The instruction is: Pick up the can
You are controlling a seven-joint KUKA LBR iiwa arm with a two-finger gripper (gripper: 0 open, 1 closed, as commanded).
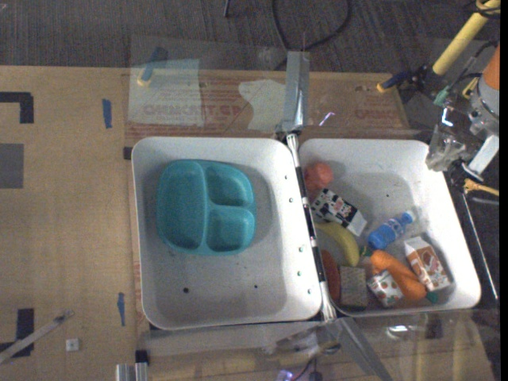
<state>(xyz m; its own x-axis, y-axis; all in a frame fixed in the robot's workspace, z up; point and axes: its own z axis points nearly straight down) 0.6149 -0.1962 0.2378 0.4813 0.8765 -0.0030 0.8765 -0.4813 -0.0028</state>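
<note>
The right bin [381, 159] holds a jumble of toy food. A dark red, can-like thing [330, 265] lies along the bin's left wall, partly under a banana [340, 243]; I cannot tell for sure that it is the can. Next to it sits a brownish block [354, 286]. My gripper [446, 154] hangs at the bin's upper right corner, above the rim and well away from the red thing. Nothing shows between its tips.
Also in the right bin are an orange-red ball [317, 174], a black-and-white carton [338, 208], a blue bottle [390, 230], a carrot [398, 276] and two small cartons [427, 263]. The left bin [230, 292] holds a teal divided plate [206, 206].
</note>
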